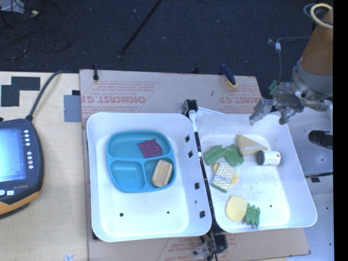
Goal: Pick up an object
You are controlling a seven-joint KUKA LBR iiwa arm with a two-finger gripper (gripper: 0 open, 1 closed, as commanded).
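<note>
Start at the near edge of the right bin (304, 211), where you have a round yellow piece (236, 207) touching a small green leafy piece (252, 215); neither is disturbed. A little farther in, a checkered yellow-and-white block (224, 176) lies near the divider, with a green leafy cluster (223, 155) just beyond it. Farther again, a tan wedge (250, 144) sits beside a small white cylinder with a dark end (268, 157), the two near each other but whether they touch you cannot tell. In the left bin (103, 205) a blue divided plate (140, 160) carries a dark red piece (150, 147) in its upper compartment and a tan bread-like piece (162, 173) in its lower right one. At the far right corner, the gripper (273, 112) hovers above the right bin's back rim, well apart from every object, and its fingers (259, 112) are spread wide with nothing between them. So you should judge the pick as not yet begun in any real sense: no object is lifted and none is in contact. What remains is the whole of it: choosing a target, most likely the wedge or the cylinder since they lie nearest the gripper, descending, closing and raising. The table (38, 222) to the left holds a control pendant (16, 162), which plays no part.
</note>
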